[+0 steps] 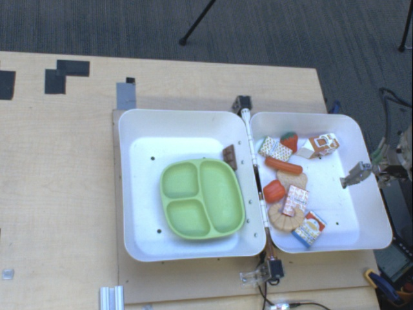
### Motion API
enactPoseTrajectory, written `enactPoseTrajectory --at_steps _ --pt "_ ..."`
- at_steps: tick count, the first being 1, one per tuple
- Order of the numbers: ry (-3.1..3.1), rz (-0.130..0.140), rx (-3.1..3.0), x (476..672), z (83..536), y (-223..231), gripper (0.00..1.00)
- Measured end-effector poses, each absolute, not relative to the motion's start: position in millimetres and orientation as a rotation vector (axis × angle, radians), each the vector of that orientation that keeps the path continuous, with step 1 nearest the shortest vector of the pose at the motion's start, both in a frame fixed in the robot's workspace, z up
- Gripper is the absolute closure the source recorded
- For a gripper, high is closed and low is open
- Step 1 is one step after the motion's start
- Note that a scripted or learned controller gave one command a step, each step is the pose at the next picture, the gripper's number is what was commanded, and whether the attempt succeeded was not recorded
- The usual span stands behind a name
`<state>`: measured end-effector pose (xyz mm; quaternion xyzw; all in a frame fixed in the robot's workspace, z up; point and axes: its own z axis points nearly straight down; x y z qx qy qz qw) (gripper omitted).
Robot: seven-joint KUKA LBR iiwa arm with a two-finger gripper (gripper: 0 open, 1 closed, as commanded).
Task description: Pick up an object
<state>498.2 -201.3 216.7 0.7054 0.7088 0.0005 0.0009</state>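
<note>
The gripper [356, 174] hangs at 3 o'clock of the right bin [361, 228], just over its right wall, with the arm reaching in behind it from the right. It is small and grey here, and I cannot tell how its jaws stand; nothing shows between them.

The objects lie in the left half of the right bin, apart from the gripper. At 12 o'clock of the cluster sits a strawberry [290, 140], touching a checked packet [276, 150] to its 9 o'clock. At 2 o'clock lies a small carton [322, 144] with a red and white face. Below them a sausage [284, 166] lies slantwise. Further down, at the bin's left wall, is a red pepper [273, 190]. A pink-and-white box [295, 201] leans over a round biscuit [286, 217] (the box covers part of the biscuit's top). At 5 o'clock of the cluster lies a blue-edged box [309, 228], tilted.

The left bin [139, 192] holds a green plate [202, 199] with three compartments, set towards the bin's 4 o'clock. A small brown block [229, 154] rests at the plate's 1 o'clock, close to the wall between the bins.
</note>
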Motion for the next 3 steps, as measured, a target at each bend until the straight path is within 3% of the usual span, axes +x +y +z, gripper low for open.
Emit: enactPoseTrajectory --at_steps 1,2,3 --pt "2.222 0.003 2.218 498.2 95 -175 0.0" --pt "2.215 0.008 2.211 489.8 87 -90 0.0" --pt "2.214 0.013 2.208 491.6 98 -90 1.0"
